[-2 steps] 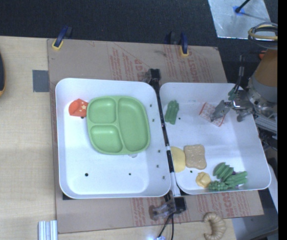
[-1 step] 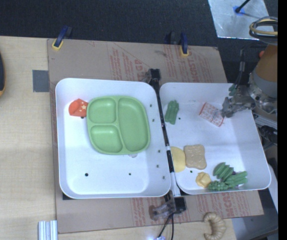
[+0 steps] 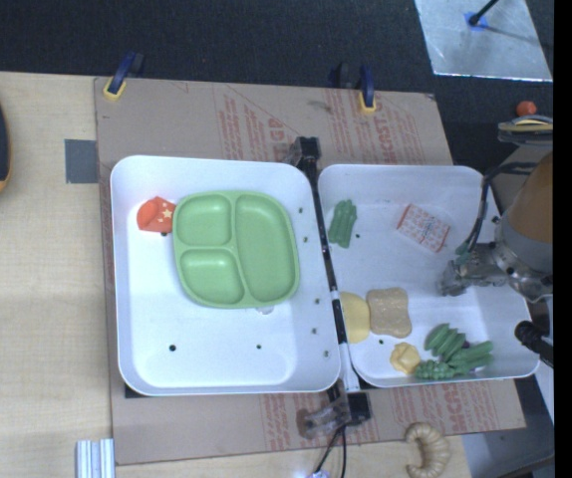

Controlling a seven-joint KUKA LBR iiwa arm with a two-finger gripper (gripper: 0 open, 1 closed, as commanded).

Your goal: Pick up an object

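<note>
Across two bins point(image 3: 216, 371), one green plate point(image 3: 236, 248), two yellow pieces point(image 3: 356, 317).

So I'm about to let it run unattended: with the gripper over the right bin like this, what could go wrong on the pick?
1. The gripper hovers over bare floor of the right bin, with the red-and-white packet to one side and the green beans to the other, so a straight descent may grab nothing.
2. The bread slice touches the yellow piece; a grab there could shove or lift both.
3. The beans lie against the bin's near wall, which could block the fingers.
</note>
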